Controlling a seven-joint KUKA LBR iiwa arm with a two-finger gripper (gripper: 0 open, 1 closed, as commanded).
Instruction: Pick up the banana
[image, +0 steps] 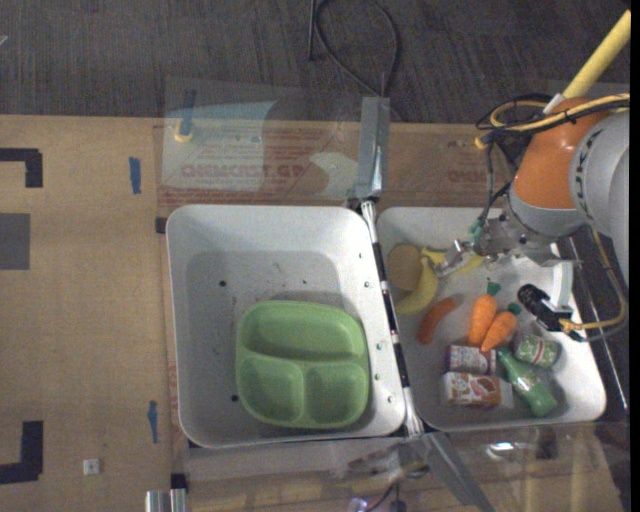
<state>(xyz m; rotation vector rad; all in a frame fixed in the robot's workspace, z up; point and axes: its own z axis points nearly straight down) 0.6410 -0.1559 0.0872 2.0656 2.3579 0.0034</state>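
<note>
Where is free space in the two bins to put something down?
Left bin: bare floor behind the green tray and along its left wall. Right bin: crowded; banana, carrots and cartons leave little room.

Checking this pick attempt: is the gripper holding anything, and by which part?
Cannot be told. The gripper sits at the banana's upper end, but a hold isn't visible.

arm (600, 170): my grey casing | orange band above my wrist | black and yellow cables looped behind my fingers
</note>
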